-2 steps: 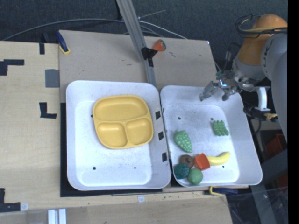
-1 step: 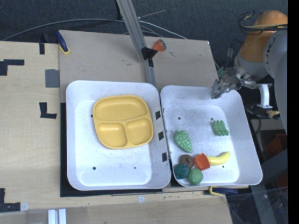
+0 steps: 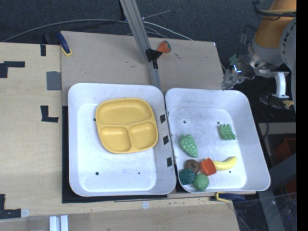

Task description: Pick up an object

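The right bin (image 3: 240, 100) holds a green grape bunch (image 3: 188, 145), a small green ridged piece (image 3: 226, 132), a yellow banana (image 3: 225, 163), an orange block (image 3: 208, 167), a brown ring (image 3: 192, 165), a teal lump (image 3: 187, 177) and a green ball (image 3: 201, 182). My gripper (image 3: 230, 79) hangs just beyond the right bin's far right corner, apart from all of these things. Nothing shows between its tips.
The left bin (image 3: 79, 129) carries a yellow divided plate (image 3: 127, 124). A grey metal pole (image 3: 137, 23) slants down to the gap between the bins, with an orange clip (image 3: 164, 46) beside it. The arm's orange band (image 3: 281, 4) is at the upper right.
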Controlling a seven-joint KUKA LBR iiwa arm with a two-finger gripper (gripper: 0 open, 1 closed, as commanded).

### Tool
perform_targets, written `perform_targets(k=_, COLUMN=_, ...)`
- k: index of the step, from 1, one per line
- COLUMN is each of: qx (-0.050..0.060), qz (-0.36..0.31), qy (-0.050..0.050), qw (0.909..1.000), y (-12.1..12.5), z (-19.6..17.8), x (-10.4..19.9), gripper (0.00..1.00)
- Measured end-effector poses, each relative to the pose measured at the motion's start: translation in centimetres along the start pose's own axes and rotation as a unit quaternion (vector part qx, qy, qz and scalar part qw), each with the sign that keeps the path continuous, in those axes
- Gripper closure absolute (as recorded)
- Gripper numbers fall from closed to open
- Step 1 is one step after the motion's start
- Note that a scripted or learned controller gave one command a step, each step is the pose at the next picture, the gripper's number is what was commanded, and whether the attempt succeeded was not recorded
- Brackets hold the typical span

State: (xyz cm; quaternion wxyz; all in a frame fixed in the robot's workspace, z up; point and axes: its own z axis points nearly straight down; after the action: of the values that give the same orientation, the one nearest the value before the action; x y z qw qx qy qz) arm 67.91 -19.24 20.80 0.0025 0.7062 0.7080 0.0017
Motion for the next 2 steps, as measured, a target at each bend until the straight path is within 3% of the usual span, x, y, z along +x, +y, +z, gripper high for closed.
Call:
perform_targets(k=1, qx=0.003, qz=0.001, qy=0.000, qw=1.0000, y=0.0, z=0.6, x=0.0, gripper=1.00)
perform_targets(k=2, qx=0.004, qz=-0.002, qy=0.002, qw=1.0000, y=-0.7, z=0.8, x=6.3, gripper=1.00)
